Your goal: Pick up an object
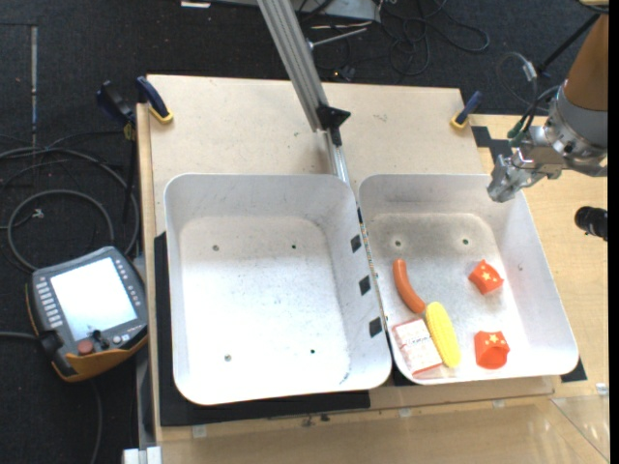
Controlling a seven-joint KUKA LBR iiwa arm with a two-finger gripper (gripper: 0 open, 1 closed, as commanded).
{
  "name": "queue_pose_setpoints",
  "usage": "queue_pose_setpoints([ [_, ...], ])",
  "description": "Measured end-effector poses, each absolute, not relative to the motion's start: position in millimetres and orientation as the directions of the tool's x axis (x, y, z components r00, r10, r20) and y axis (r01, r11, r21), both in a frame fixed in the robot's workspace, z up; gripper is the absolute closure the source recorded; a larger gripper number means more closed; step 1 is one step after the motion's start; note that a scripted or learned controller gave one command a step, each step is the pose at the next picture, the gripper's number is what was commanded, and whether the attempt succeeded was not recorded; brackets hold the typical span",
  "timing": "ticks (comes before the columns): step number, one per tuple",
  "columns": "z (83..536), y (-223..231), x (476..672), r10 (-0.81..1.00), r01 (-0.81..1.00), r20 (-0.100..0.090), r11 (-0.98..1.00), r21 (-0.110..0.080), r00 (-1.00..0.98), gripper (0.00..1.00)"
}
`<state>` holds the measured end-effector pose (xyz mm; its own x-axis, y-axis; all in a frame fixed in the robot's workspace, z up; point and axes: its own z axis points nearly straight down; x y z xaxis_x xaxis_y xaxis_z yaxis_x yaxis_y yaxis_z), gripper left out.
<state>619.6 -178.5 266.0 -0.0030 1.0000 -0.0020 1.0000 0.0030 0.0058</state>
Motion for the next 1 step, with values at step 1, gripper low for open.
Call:
queue_pose_setpoints([
  [1,250.8,-128.4,618.5,1.0,1.0,0.001,0.007,-0.001,-0.007,1.0],
])
